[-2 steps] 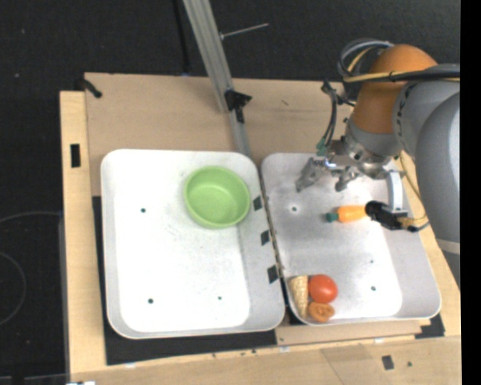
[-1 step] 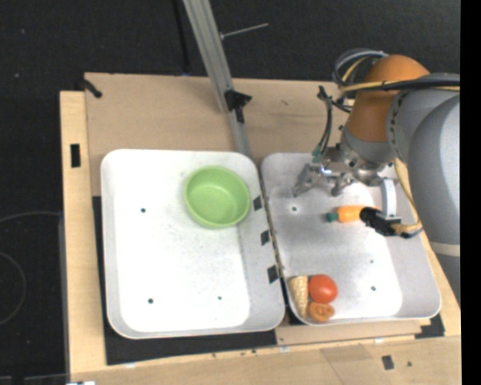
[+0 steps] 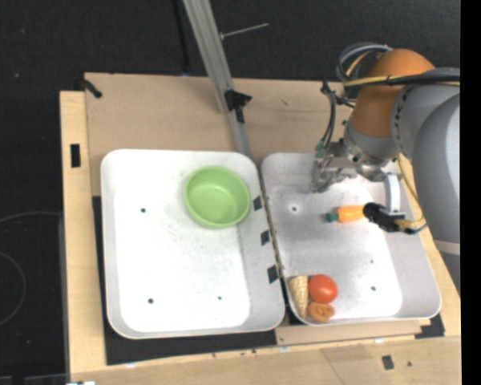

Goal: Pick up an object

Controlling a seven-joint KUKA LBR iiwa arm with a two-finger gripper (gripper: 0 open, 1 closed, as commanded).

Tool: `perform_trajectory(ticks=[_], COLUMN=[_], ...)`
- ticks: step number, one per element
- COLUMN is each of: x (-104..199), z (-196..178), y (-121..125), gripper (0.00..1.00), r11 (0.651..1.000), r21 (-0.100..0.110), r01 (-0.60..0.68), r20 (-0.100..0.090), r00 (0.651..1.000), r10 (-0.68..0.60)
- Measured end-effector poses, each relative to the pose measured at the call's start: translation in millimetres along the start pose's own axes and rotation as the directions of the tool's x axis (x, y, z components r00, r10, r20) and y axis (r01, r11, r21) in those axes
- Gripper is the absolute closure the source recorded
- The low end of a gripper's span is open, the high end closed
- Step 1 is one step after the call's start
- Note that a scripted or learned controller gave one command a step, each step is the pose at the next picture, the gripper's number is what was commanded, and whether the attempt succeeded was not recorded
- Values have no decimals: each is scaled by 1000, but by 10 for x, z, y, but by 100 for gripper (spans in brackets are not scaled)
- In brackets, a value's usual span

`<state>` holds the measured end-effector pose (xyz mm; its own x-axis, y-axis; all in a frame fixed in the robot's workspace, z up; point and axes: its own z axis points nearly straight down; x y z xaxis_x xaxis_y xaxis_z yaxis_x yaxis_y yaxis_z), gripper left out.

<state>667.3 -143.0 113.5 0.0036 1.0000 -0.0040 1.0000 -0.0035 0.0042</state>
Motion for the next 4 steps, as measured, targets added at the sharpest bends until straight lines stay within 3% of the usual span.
perform_trajectory(ticks=[3, 4], x=[20, 545], z=[-1837, -1699], y=[-13, -116], gripper=[100, 100], r11=[1000, 1000], r21=[-4, 3], r01=[7, 6], r20=[-2, -3], r00=[1000, 1000], r10=[-7, -6])
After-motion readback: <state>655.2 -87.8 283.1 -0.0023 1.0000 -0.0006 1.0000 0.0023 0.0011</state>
